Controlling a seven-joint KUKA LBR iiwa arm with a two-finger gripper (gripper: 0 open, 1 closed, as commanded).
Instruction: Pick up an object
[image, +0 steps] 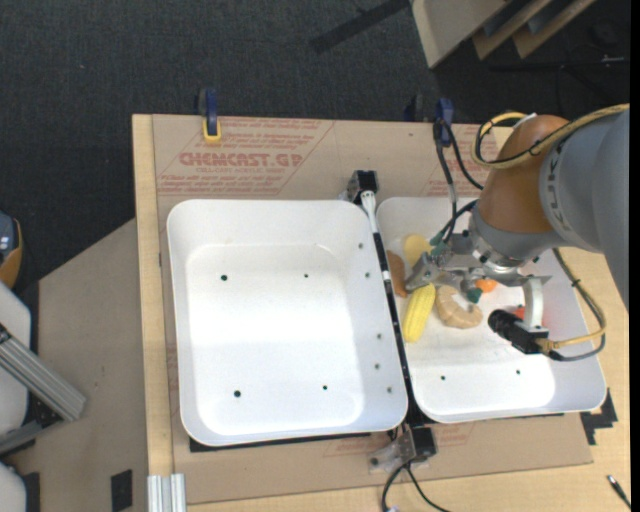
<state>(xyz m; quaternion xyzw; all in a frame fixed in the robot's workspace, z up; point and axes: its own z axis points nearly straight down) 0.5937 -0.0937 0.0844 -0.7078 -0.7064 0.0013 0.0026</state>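
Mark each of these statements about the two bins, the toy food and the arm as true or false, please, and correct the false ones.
1. The corn cob lies in the right bin. True.
2. The left bin holds the corn cob. False: no object is seen in the left bin; the cob lies in the right one.
3. The gripper is above the right bin, near the toy food. True.
4. The arm reaches in from the left of the view. False: it comes from the right.
5. A tan, bread-like piece lies right of the corn cob. True.
6. The bins stand on a bare metal table. False: they stand on a brown board with red print.
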